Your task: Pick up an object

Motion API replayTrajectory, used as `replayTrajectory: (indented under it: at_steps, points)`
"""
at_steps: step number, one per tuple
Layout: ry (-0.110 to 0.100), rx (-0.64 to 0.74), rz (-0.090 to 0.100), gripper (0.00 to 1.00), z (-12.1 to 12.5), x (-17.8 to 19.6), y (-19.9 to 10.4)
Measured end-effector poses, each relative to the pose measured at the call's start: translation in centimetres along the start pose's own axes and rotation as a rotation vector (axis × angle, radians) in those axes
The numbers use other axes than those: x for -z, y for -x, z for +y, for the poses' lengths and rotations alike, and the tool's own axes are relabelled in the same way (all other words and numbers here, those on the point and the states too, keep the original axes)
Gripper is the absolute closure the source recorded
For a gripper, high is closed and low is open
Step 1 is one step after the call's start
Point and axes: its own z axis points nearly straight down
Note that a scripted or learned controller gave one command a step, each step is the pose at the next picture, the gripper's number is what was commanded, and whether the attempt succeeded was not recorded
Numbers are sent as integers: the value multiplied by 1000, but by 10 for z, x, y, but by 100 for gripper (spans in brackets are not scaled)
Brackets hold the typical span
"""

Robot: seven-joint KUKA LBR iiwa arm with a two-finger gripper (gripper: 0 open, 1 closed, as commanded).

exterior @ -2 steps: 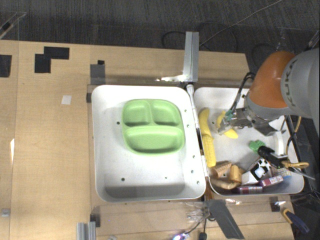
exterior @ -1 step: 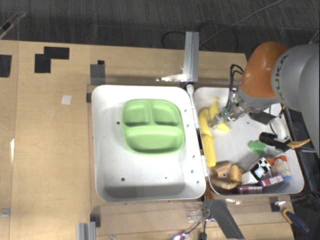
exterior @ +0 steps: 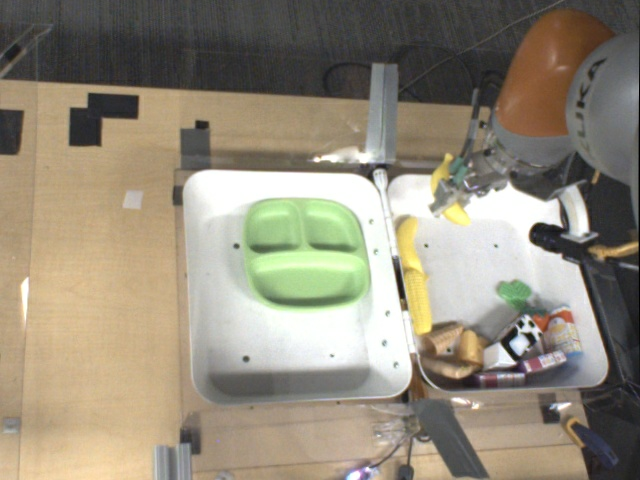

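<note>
From the camera above the bench, the two-finger gripper (exterior: 458, 190) hangs over the far left part of the right-hand shallow white bin (exterior: 560, 268). Its jaws are pinched on a small yellow, banana-like plastic piece (exterior: 446, 180): one end shows above the fingers and the other pokes out below them at a slant, just above the bin floor. The grey arm with its orange band (exterior: 548, 63) comes in behind the gripper, over the bin's far right corner.

Along the left wall of that bin lies a long yellow corn-cob toy (exterior: 413, 273), stretched from just below the gripper toward the near edge. At the bin's near side sits a heap of small things: brown bread-like pieces (exterior: 450, 348) touching the cob's near end, a black and white block (exterior: 520, 338), a green leafy piece (exterior: 515, 292) a little farther in, and some red and white packets (exterior: 555, 333) against the right wall. The middle of the bin floor is bare.

Left of that bin, touching it along the shared rim, the second white bin (exterior: 215, 268) holds a light green divided plastic plate (exterior: 305, 251), lying flat toward its far half.
</note>
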Motion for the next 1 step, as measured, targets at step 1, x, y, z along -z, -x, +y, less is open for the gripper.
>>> replayTrajectory:
  at_steps: [1]
  points:
    - [0,-224,-1,100,29,36,35]
